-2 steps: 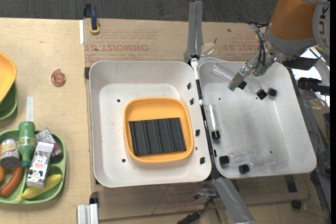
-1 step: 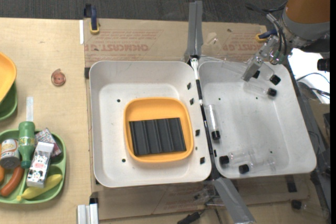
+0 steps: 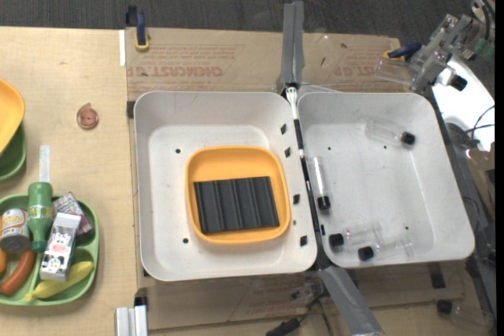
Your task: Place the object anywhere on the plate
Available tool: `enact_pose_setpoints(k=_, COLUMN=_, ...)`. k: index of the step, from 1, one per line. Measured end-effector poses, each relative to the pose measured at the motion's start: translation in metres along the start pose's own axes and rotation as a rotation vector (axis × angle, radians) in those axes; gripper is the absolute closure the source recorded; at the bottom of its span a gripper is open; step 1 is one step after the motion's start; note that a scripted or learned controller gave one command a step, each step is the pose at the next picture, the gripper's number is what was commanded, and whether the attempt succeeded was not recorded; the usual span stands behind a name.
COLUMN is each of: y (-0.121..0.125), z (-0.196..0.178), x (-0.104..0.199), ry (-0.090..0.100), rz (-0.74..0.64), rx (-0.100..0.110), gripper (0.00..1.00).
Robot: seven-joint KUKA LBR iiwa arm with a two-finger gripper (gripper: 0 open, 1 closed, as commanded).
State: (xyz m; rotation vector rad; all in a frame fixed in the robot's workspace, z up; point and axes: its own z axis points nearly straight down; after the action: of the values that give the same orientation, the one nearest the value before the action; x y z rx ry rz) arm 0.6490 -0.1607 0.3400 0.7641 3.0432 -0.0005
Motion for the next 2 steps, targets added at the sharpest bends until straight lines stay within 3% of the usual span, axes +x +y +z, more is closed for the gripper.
enact_pose_setpoints(k=1, y=-0.058, z=-0.031, x=-0.016, ry=-0.001, rz=-0.011, rx=0.000, gripper=1.00)
enact_pose_setpoints(k=2, y=-0.059, z=0.076, x=0.041, ry=0.003, rz=0.039, rx=0.000, gripper=1.00)
